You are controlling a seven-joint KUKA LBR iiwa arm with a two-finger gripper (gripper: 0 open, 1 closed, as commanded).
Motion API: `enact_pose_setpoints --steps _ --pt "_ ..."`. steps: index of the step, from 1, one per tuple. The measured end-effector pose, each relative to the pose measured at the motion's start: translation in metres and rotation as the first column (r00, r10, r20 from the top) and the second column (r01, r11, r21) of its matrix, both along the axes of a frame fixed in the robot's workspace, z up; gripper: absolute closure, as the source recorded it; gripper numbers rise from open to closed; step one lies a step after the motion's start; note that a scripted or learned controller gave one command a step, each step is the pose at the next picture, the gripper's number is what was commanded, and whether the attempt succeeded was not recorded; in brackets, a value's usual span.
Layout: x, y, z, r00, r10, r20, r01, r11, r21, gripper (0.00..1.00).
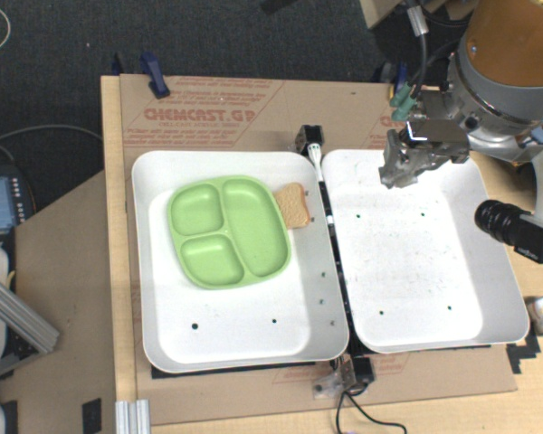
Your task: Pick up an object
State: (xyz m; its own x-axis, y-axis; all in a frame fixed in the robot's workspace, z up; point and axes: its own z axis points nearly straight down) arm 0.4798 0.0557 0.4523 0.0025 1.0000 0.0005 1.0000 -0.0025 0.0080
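Over the right bin's [489, 269] far edge, hand [400, 177] hovering, grip state impossible to tell. Well apart in the left bin [163, 333], tan cracker [294, 205] touching green divided plate's [228, 231] right rim.

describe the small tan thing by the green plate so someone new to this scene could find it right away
Start at the left white bin, which holds a green divided plate with three compartments. At the plate's upper right rim, near the seam between the two bins, lies a small tan cracker-like piece. It is flat, roughly rectangular and light brown, the bin's only loose item that is not green.
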Motion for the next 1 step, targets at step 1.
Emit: enact_pose_setpoints --steps 1 --pt "-0.0009 -0.0026 -0.036 1.0 0.001 -0.014 -0.001 1.0 -0.001 1.0"
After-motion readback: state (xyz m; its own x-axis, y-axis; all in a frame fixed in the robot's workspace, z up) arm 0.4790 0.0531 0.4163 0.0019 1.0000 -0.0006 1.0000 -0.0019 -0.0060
